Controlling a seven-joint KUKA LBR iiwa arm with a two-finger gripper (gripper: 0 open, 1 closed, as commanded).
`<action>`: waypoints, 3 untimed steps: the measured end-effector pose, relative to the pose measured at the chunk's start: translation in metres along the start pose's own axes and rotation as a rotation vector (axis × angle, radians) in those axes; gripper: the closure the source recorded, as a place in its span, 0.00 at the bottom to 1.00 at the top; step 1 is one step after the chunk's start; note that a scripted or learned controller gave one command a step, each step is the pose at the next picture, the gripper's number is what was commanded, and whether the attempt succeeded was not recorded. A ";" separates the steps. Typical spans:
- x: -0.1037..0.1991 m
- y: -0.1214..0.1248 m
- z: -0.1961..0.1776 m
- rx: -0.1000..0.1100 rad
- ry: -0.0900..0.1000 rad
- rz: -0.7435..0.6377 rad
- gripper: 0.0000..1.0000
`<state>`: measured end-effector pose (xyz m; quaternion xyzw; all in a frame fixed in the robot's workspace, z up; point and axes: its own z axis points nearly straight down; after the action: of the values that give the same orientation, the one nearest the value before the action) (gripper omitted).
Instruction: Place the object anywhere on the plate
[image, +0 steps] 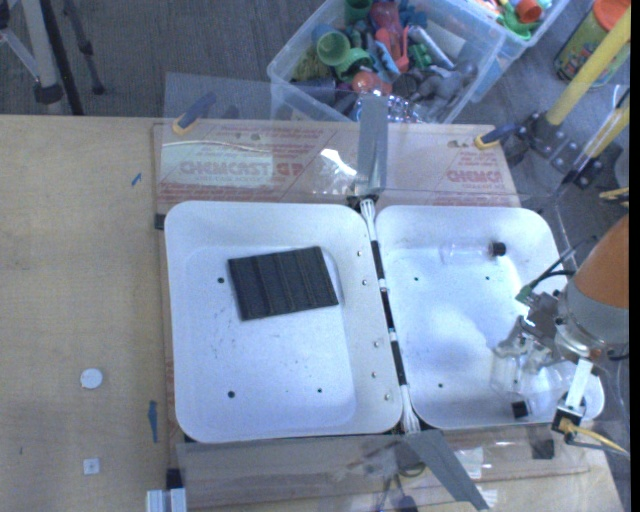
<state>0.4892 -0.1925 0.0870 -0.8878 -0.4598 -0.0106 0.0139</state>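
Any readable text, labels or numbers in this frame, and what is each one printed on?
"CHEMCAST": red print on the clear sheet behind the left bin, blurred, so the reading is uncertain.
The same red print on the sheet's right part behind the right bin: too blurred to read.
Dark ridged plate: no text.
Both bins: no text.

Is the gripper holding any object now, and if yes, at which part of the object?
It cannot be told. The gripper is low in the right bin, over something pale and blurred, but no object shows clearly between its fingers.
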 end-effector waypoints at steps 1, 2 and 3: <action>0.001 -0.002 0.000 -0.006 -0.004 0.142 1.00; 0.048 -0.040 0.001 -0.018 -0.029 -0.206 1.00; 0.067 -0.056 0.002 -0.015 -0.034 -0.550 1.00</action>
<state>0.4821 -0.1061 0.0881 -0.7296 -0.6839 -0.0025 -0.0038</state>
